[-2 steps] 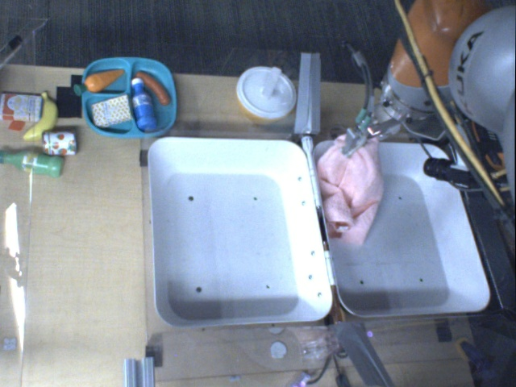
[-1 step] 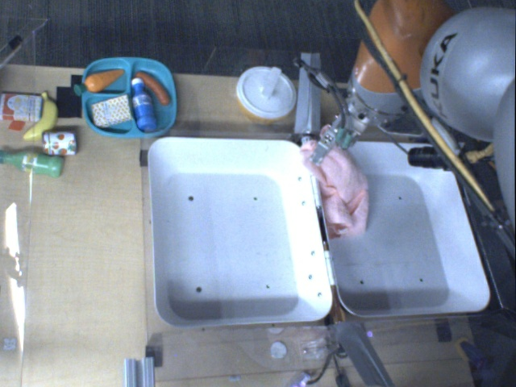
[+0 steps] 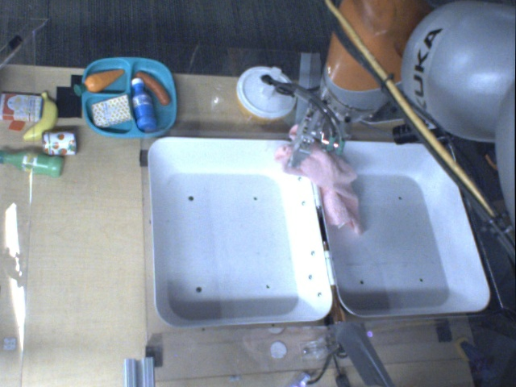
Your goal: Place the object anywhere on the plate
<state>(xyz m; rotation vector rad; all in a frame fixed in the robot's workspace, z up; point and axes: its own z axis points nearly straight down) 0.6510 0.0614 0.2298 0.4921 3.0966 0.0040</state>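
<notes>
**A:** Where was the pink cloth (image 3: 334, 185) at that moment?

**B:** It hung from the pincer (image 3: 310, 145) over the seam between the two bins, at their far edge. The top of the cloth was bunched between the fingers, so the pincer was closed on it. The rest drooped down and to the right, its long axis slanting toward the near right, with the lower end over the right bin (image 3: 419, 293).

**A:** And the plate?

**B:** The blue divided plate (image 3: 165, 103) sat on the bench (image 3: 81, 256) at the far left, beyond the left bin (image 3: 226, 240), already carrying toy food in its compartments. It lay well apart from the pincer, to its left and slightly farther back.

**A:** So the move turned on that leftward gap.

**B:** In my judgement, yes. The carry would have had to run left along the far edge, past the white lidded tub (image 3: 262, 91) that stood just beside the arm's wrist. The trailing end of the cloth pointed away from the plate, so I would have expected it to drag behind.
</notes>
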